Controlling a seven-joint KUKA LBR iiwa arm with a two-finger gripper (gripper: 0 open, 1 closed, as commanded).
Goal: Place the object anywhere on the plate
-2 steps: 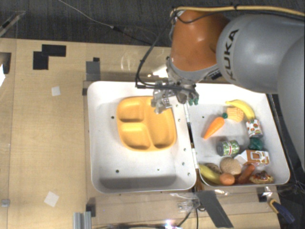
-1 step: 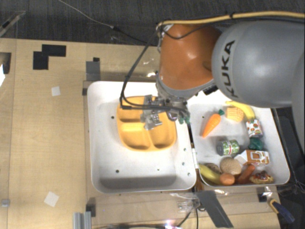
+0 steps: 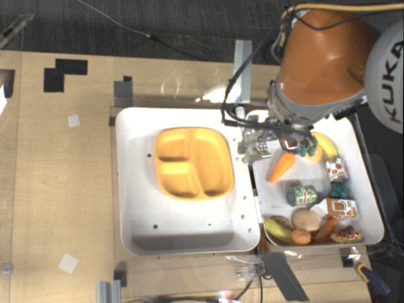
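A yellow plate [image 3: 191, 163] with three compartments lies in the left white bin [image 3: 136, 219]. My gripper [image 3: 278, 142] hangs over the upper part of the right bin [image 3: 374, 216], under the big orange wrist band [image 3: 322, 49]. Just below it an orange toy carrot [image 3: 282, 166] lies tilted on the bin floor, its thick end pointing up towards the gripper. Whether the carrot touches the gripper cannot be made out. The gripper stands about a hand's width right of the plate's right rim.
The right bin holds several toy foods: a banana [image 3: 326, 146] at the top, a green can [image 3: 303, 195], two small cartons [image 3: 335, 168], a second banana [image 3: 278, 228], a round brown piece [image 3: 305, 219] and a sausage [image 3: 326, 227]. A ridge [image 3: 251, 188] separates the bins.
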